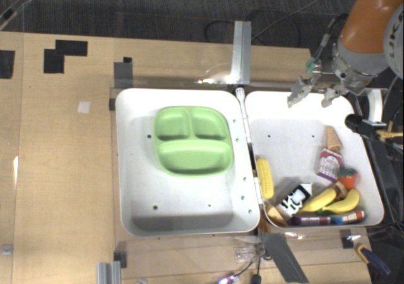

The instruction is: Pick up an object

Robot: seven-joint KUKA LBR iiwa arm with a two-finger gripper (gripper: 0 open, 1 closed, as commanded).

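My gripper point(312, 95) hangs over the far edge of the right bin point(284, 137), its two fingers spread open with nothing between them. The objects lie well below it along the bin's near and right side: a corn cob point(264, 177), two yellow bananas point(333, 200), a black-and-white box point(295, 199), a purple-labelled packet point(329, 165), an ice-cream cone shape point(332, 139), an orange piece point(347, 180) and a marker pen point(328, 218).
The left bin point(136, 169) holds a green divided plate point(192, 139). A metal post point(242, 52) stands behind the divider between the bins. Cables run at the back and right of the bench.
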